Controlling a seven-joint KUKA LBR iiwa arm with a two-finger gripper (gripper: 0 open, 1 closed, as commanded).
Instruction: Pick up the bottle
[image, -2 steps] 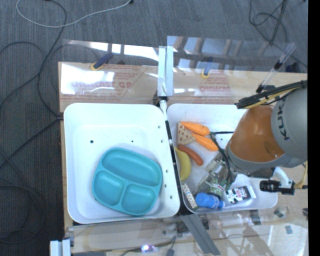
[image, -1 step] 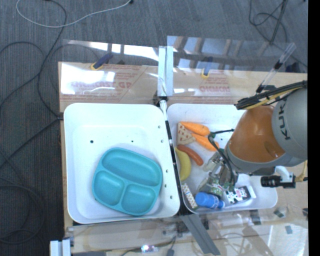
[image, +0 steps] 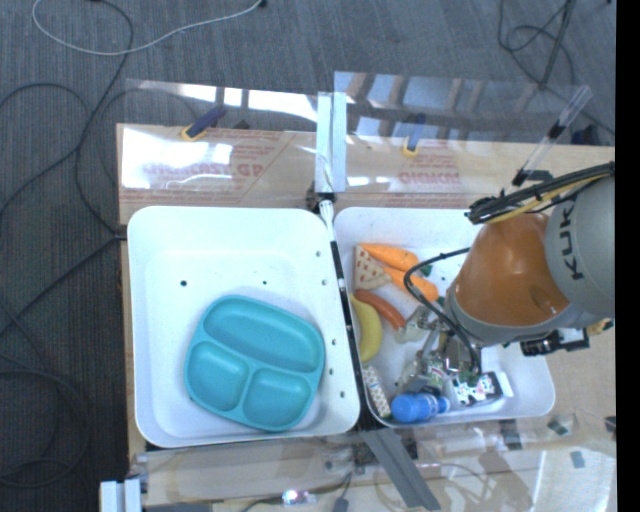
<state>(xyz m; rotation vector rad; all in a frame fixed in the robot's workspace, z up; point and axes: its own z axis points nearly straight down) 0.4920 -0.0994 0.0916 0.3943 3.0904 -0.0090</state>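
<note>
Over the right bin (image: 530, 395) we see our end effector (image: 440, 368) just above the blue bottle (image: 418, 406); we cannot tell its grip state.

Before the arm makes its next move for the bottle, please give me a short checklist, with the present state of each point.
1. Blue bottle in view, lying in the right bin: ok.
2. Gripper above the bottle: ok.
3. Bottle between the fingers: not ok, not seen there.
4. Finger opening: cannot tell.
5. Neighbours away from the bottle: not ok, a small box lies close; the banana is farther.
6. Teal divided plate out of the path, in the left bin: ok.
</note>
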